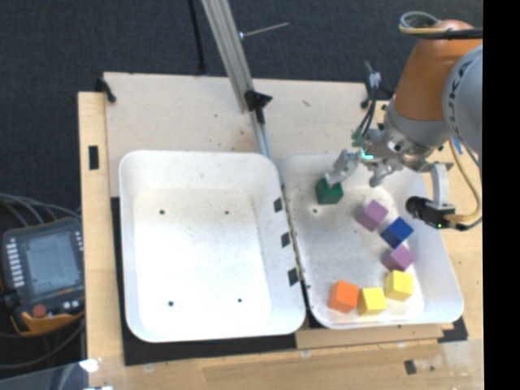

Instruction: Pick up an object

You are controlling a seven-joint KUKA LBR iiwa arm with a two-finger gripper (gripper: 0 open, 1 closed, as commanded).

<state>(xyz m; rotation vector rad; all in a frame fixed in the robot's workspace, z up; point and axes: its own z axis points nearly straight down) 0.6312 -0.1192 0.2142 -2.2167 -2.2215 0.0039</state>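
My gripper [360, 171] hangs over the far end of the right bin [439, 319], open, with nothing between its fingers. A green block [328, 190] lies just below and beside the left finger [341, 167], near the bin's far left corner. Closer to the front lie a purple block [373, 214], a blue block [397, 231] and a second purple block [399, 257]. Along the bin's front edge sit an orange block [344, 296] and two yellow blocks [372, 300] [399, 284].
The left bin [130, 218] stands beside the right one, the two sharing a middle edge with black clips [286, 238]. A slanted metal pole [231, 47] runs from the top down to the bins' far junction. A teach pendant [45, 270] rests off the bench at left.
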